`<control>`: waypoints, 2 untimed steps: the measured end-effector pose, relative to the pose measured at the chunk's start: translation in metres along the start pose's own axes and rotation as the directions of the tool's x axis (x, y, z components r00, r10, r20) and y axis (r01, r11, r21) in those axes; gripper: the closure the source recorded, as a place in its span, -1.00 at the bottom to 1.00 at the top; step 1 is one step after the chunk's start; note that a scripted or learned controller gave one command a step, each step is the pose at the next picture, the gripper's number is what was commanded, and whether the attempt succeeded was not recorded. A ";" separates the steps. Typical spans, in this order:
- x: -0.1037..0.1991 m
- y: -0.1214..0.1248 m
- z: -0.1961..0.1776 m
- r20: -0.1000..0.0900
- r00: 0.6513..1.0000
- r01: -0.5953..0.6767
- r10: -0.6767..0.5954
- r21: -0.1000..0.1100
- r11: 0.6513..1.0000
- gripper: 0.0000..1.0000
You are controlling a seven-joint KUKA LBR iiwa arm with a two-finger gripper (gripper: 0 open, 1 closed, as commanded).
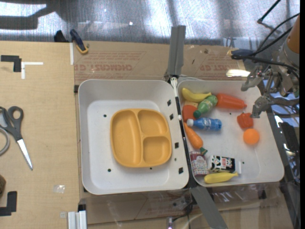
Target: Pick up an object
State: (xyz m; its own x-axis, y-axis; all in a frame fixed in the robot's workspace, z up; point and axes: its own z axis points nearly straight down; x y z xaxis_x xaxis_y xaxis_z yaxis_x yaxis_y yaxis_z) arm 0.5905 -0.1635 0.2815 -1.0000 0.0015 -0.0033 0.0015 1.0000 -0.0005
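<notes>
We see the gripper (254, 99) at the right bin's (267, 173) far right corner, its two metal fingers (248, 83) spread apart with nothing between them, pointing left over the white floor. The arm behind it is cut off by the frame edge, so we make out only linkage, cables and a sliver of orange at the top right.

Just below the lower fingertip sits a small red fruit (245, 120), close to it but not gripped, and beneath that an orange ball (251, 136). Farther left lie a red pepper (230, 101), a green bottle (206, 106), a yellow banana (195, 95), a blue bottle (205, 124) and a carrot (193, 136). Near the front edge we see a small carton (222, 163), another banana (220, 177) and a packet (198, 162) whose print is too small to read.

The left bin (93, 142) holds a yellow divided tray (141, 137). Scissors (18, 132) lie on the bench at left.
</notes>
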 end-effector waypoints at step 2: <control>-0.048 0.007 0.192 -0.027 0.999 0.019 -0.019 0.001 1.000 -1.00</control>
State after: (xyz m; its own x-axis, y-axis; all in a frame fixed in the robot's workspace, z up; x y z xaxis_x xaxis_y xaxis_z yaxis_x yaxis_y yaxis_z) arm 0.6391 -0.1571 0.0897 -0.9996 -0.0172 0.0235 -0.0172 0.9999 -0.0014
